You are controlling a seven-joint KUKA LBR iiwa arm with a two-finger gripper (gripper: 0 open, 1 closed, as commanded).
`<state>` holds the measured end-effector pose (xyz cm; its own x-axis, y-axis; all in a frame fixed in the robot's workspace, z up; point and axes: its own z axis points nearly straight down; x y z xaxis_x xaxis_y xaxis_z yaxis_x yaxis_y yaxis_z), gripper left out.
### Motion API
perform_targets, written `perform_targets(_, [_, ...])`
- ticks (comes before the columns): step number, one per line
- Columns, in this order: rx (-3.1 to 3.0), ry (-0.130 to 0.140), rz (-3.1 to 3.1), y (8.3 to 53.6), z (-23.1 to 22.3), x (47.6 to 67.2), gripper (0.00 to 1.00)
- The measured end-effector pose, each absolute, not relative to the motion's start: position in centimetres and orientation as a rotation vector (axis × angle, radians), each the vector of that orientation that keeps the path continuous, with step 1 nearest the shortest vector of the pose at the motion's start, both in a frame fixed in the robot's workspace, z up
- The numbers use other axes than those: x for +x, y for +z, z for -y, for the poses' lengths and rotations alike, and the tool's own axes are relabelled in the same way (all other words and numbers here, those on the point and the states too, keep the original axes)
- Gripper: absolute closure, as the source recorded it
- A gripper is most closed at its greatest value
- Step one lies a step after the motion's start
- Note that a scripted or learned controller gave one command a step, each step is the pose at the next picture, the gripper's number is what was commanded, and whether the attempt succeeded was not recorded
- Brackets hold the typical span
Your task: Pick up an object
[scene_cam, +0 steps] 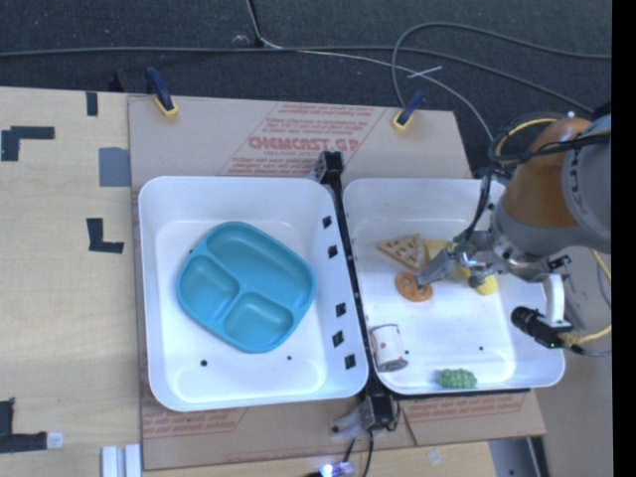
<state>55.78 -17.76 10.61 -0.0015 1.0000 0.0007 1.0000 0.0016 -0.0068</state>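
Two white bins side by side, the arm reaching into the right one.

The left bin (159, 266) holds a blue divided plate (245, 286), lying flat near its middle. Across the black divider (343, 266) from that plate, the right bin (517, 356) holds a pizza-slice toy (402, 250), a round orange piece (411, 287) just below it, a small yellow item (485, 284), a white cup (387, 345) near the divider and a green cluster (456, 378) by the front wall. The gripper (429, 278) hangs low at the orange piece; whether its fingers grasp anything cannot be told.
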Motion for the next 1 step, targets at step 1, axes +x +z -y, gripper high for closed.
perform_targets(1, [-2.223,-0.003,2.225,8.79,17.81,56.01,0.0])
